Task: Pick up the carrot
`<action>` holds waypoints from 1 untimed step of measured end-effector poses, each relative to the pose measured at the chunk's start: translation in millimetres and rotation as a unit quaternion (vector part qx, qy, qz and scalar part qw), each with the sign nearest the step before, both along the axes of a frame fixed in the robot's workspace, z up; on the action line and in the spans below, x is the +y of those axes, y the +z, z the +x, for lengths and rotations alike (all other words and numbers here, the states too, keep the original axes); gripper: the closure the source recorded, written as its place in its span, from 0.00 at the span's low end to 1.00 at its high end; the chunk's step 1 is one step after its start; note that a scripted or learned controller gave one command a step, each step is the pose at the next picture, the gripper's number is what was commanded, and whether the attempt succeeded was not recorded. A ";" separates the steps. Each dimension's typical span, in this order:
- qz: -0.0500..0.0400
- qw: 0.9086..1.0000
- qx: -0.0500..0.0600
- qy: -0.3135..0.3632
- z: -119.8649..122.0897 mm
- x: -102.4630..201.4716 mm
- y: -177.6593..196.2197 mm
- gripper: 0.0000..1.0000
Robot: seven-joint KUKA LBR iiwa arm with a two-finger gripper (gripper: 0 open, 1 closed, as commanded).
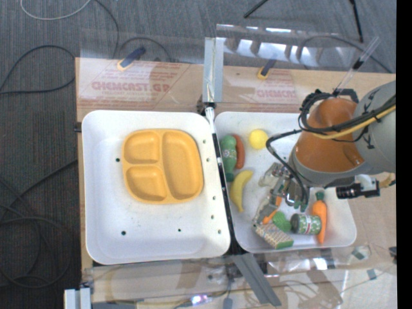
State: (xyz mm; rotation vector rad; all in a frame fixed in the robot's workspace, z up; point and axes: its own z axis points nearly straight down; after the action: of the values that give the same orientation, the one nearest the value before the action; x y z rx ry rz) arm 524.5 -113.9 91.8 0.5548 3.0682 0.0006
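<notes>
Carrot just right of my gripper.
I saw the gripper (278,195) beside the carrot (320,215), lying lengthwise front-to-back; finger state unclear.

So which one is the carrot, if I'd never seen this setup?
Look at the right-hand white bin, the one under the grey and orange arm. Near its lower right corner lies the carrot, running up and down beside a small green can. It is the long orange piece with a green leafy top, unlike the yellow banana.

I'm seeing the carrot (320,215) sitting hemmed between the right bin's wall (349,227) and a green can (305,224); room is lying open around the banana (240,189).
</notes>
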 end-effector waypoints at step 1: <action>0.002 1.000 -0.001 0.000 1.1 2.4 9.8 1.00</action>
State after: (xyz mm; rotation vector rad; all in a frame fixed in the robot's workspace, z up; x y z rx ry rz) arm 525.6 -111.5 101.7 0.5543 3.0677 0.0077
